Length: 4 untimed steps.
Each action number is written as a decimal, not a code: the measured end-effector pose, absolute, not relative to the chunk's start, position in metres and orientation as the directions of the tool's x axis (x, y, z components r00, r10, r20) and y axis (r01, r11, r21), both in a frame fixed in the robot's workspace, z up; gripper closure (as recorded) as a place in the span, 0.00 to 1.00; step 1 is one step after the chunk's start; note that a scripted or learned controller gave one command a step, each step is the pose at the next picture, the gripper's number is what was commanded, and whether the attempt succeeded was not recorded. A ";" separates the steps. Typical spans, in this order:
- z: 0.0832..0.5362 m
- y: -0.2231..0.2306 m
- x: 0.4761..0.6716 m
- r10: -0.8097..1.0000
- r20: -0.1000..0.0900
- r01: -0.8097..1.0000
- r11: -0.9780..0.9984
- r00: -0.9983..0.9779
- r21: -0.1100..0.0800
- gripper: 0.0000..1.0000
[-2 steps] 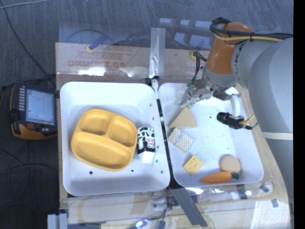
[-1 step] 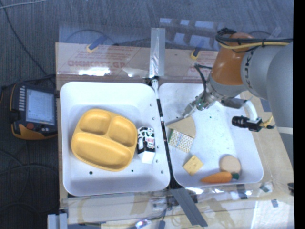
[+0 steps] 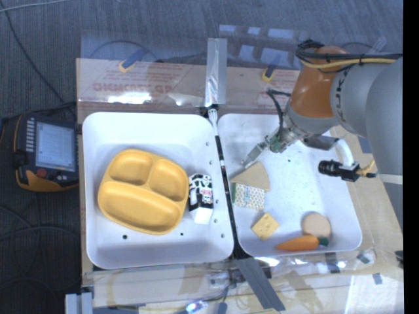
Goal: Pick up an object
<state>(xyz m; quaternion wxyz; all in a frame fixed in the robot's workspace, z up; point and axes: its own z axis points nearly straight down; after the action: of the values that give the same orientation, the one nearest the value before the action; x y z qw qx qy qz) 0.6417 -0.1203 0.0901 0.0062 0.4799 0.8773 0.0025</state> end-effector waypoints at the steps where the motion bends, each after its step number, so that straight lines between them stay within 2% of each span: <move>1: 0.185 -0.038 0.635 0.575 -0.001 0.575 0.818 -0.818 0.003 0.00; 2: 0.184 -0.001 0.648 0.347 -0.002 0.347 0.938 -0.938 0.002 0.00; 3: 0.194 0.000 0.648 0.347 -0.003 0.347 0.938 -0.938 0.007 1.00; 4: 0.319 0.071 0.653 0.336 -0.003 0.336 0.942 -0.942 0.003 1.00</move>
<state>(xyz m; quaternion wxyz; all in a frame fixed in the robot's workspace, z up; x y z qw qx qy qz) 0.6526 0.0708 0.3186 0.0018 0.1704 0.9854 0.0013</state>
